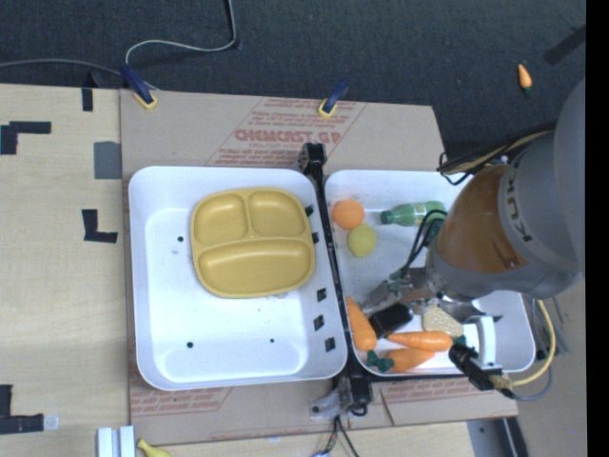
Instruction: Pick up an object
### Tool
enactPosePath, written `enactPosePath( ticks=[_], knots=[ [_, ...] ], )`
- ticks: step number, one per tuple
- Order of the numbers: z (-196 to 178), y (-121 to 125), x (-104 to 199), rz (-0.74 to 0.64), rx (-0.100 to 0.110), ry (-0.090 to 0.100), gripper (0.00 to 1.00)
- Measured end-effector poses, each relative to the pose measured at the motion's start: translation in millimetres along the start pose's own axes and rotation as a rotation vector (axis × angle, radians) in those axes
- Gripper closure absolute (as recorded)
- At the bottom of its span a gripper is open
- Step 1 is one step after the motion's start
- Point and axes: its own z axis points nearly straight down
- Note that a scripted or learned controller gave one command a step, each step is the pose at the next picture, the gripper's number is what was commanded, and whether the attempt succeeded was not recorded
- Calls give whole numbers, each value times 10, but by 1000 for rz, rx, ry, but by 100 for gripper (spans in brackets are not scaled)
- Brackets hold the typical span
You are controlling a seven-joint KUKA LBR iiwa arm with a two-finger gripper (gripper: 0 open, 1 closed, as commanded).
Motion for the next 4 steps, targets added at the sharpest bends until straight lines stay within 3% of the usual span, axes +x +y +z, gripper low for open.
enactPosePath(
  ticks=[1,2,3,4],
  knots=[
    [-95,3,-7,1,0,0,100],
    [-975,-95,703,-3,12,7,100],
    [-973,-98,700,-3,13,6,0],
    [-969,-102,293,-1,14,5,0]
  ],
)
